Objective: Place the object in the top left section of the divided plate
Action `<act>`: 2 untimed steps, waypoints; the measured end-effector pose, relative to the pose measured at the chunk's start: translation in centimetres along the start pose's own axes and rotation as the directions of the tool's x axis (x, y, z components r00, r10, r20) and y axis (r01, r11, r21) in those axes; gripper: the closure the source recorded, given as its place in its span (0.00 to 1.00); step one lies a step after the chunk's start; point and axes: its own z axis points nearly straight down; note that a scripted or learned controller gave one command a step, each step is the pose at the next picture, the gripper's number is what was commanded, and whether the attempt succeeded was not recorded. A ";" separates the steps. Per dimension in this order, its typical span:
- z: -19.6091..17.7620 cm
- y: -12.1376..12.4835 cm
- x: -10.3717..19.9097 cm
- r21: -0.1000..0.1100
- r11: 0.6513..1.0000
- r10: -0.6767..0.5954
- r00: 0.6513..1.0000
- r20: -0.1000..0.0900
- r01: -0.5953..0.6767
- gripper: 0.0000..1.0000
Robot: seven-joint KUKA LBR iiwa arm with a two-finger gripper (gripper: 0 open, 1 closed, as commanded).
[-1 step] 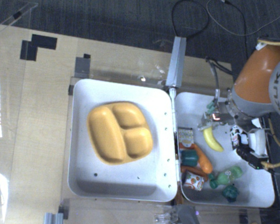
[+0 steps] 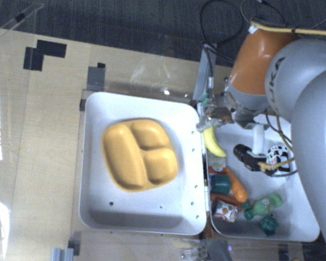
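Observation:
A yellow divided plate (image 2: pixel 140 153) lies in the left white bin (image 2: pixel 141 221), with one long section on its left and two smaller ones on its right. My gripper (image 2: pixel 206 124) hangs over the wall between the two bins, just right of the plate's upper right corner. It is shut on the upper end of a yellow banana (image 2: pixel 214 143). The banana slants down to the right over the left edge of the right bin (image 2: pixel 298 224).
In the right bin lie an orange carrot (image 2: pixel 236 189), a dark green piece (image 2: pixel 219 181), a small can (image 2: pixel 226 211), a pale green bottle shape (image 2: pixel 263 204), a teal piece (image 2: pixel 268 225) and a black-and-white spotted thing (image 2: pixel 278 152). The arm covers the bin's far right.

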 end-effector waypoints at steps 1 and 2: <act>0.0 -2.3 6.3 0.002 1.000 0.013 1.000 0.000 -0.013 1.00; 0.0 -2.3 6.3 0.002 1.000 0.012 1.000 0.000 -0.012 0.00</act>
